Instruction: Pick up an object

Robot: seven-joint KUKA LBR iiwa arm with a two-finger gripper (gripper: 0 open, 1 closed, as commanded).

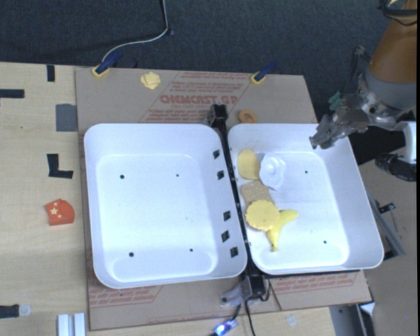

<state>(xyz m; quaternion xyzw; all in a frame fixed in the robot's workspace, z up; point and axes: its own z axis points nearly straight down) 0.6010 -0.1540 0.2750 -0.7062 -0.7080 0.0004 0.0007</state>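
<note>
The right bin holds several objects along its left side: a pale yellow piece, a white crumpled object, a tan block and a yellow rounded object with a stem. My gripper hangs over the right bin's far right rim, up and to the right of the white object, apart from all of them. Nothing shows between its fingers.
The left bin sits beside the right one, with a black clip divider between them. A red object lies on the bench at left. A yellow lump and a small ring rest on the cardboard behind the bins.
</note>
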